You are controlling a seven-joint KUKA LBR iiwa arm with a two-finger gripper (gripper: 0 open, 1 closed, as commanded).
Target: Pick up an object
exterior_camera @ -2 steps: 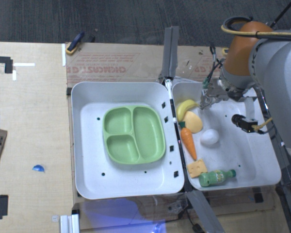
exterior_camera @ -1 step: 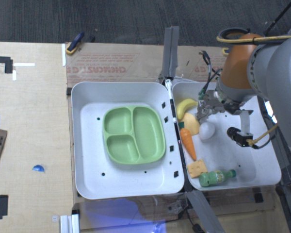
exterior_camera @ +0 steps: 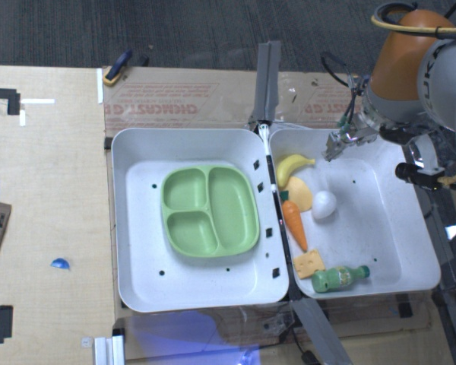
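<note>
Bench [exterior_camera: 45, 166] carries two shallow white bins side by side, with a strip of printed cardboard [exterior_camera: 175, 97] along their far edge. The arm [exterior_camera: 418, 59], grey with an orange band, enters over the far right corner of the right bin [exterior_camera: 395, 226]. The left bin [exterior_camera: 137, 226] holds a light green divided plate [exterior_camera: 210, 211] with three compartments, lying flat near the bin's middle. The gripper [exterior_camera: 342, 139] hangs over the far edge of the right bin, close to its far left corner, above bare white floor; nothing is seen between its fingers, and whether they are spread or closed cannot be told at this size. The objects in the right bin lie along its left wall. A banana [exterior_camera: 290, 166] sits nearest the far left corner, curved, just short of the gripper and apart from it. Beside it toward the near edge is a pale yellow rounded piece [exterior_camera: 299, 194], touching the top of a carrot [exterior_camera: 293, 224] that points toward the near edge. A white ball [exterior_camera: 324, 204] rests just right of the yellow piece. In the near left corner lies a yellow cheese wedge [exterior_camera: 308, 263], and just beside it a green bottle [exterior_camera: 340, 277] lies on its side along the near edge. A small blue bit [exterior_camera: 59, 263] lies on the bench left of the bins.
</note>
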